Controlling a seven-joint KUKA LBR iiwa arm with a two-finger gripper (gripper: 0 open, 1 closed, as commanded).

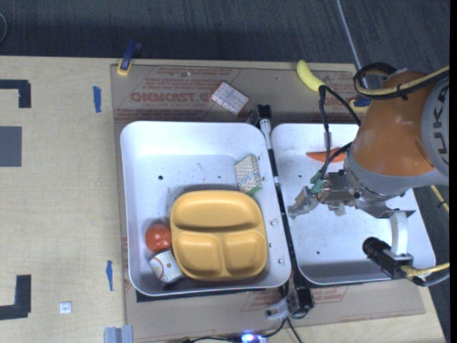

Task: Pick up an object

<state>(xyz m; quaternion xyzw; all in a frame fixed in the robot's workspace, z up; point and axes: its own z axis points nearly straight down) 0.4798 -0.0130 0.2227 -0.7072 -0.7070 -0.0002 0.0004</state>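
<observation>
A yellow tray (218, 233) lies near in the left bin (136, 191), a small packet (248, 172) behind it, while the gripper (303, 202) hangs over the right bin (343, 263), best lowered straight onto one item.

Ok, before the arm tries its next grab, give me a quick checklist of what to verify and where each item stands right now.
1. End effector over a bin: ok, above the right bin near its left wall.
2. Object between its fingers: cannot tell.
3. Object under it: not ok, bare floor there; the orange piece lies farther back.
4. Targets in the left bin: ok, yellow divided tray, red ball, patterned packet.
5. Ball reachable: cannot tell, it touches the tray.
</observation>
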